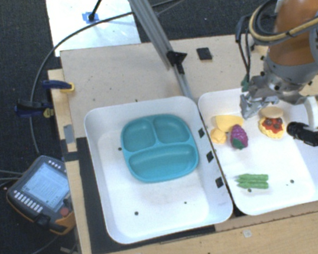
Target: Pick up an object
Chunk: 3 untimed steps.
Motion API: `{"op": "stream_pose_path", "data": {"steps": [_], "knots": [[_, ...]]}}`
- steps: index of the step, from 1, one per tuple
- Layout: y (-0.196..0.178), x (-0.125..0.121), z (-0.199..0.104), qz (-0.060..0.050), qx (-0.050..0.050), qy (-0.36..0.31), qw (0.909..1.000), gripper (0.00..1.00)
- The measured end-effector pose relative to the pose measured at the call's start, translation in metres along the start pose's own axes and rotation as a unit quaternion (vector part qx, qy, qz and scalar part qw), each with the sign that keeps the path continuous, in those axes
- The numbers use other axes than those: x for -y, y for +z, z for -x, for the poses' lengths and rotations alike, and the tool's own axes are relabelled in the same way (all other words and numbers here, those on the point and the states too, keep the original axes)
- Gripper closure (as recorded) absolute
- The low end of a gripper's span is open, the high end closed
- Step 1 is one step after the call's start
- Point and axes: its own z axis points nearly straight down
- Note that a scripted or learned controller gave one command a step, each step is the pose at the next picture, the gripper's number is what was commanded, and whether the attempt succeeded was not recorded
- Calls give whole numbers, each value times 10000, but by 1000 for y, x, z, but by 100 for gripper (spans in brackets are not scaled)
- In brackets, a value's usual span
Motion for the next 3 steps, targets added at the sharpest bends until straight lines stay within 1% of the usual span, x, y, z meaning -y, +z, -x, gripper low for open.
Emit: {"op": "stream_pose_path", "data": {"steps": [1, 2, 3], "knots": [[-9, -2, -57, 2, -4, -6, 10000, 100], [-11, -5, -102, 1, 1, 3, 10000, 100], [-1, 0, -150, -5, 3, 5, 10000, 100]]}}
